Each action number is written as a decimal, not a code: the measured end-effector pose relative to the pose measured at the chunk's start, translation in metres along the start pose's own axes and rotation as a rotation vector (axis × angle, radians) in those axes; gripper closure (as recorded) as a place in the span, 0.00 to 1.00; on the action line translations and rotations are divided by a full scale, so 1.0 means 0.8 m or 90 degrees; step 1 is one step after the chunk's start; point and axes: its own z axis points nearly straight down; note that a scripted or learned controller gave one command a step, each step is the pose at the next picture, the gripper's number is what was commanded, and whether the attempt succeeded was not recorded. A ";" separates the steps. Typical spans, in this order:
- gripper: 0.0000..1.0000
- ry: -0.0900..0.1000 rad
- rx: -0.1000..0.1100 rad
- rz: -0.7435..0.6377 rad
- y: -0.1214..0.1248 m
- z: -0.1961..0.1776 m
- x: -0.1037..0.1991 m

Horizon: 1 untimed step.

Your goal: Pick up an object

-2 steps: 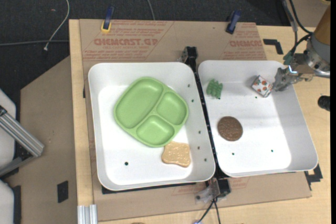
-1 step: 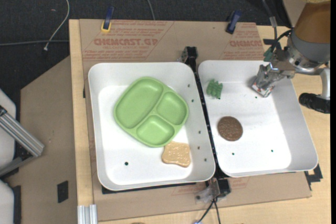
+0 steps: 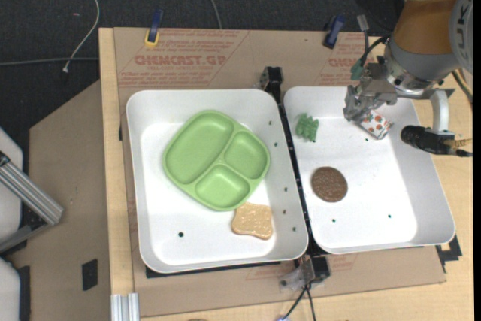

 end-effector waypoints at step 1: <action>1.00 0.001 0.003 0.000 0.008 0.015 0.068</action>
